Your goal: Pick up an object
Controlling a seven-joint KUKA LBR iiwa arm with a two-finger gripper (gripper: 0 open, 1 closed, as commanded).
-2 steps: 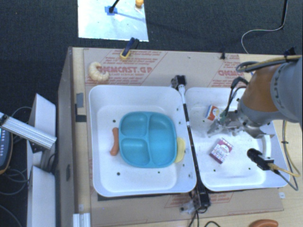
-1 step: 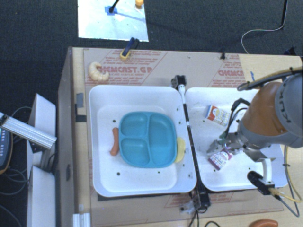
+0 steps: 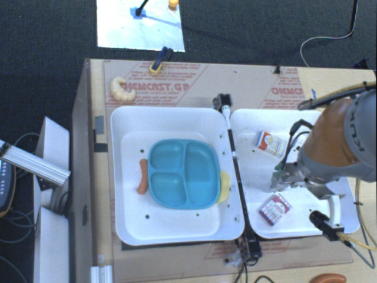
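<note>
On the cardboard behind the left bin (image 3: 123, 158) lies a pale curled thing (image 3: 121, 88), near the bench's far left corner, and a little right of it a clip (image 3: 159, 61) with a yellow tip sits at the board's edge. Inside the left bin, an orange sausage (image 3: 142, 176) lies lengthwise just beside the left rim of a blue tray (image 3: 182, 174) with four compartments. A yellow thing (image 3: 225, 186) peeks out from under the tray's right edge, against the bin wall.

Across the divider, the right bin (image 3: 247, 128) holds a small white-and-orange carton (image 3: 270, 144) toward the back and a red packet (image 3: 274, 209) near the front, tilted.

My arm (image 3: 341, 140) comes in from the right, its orange band over the bin's right half. My claw (image 3: 281, 178) hangs low between the carton and the packet, closer to the packet but apart from it. Nothing sits between my fingers as far as I can see; whether they are spread or closed, I cannot tell from this angle.
</note>
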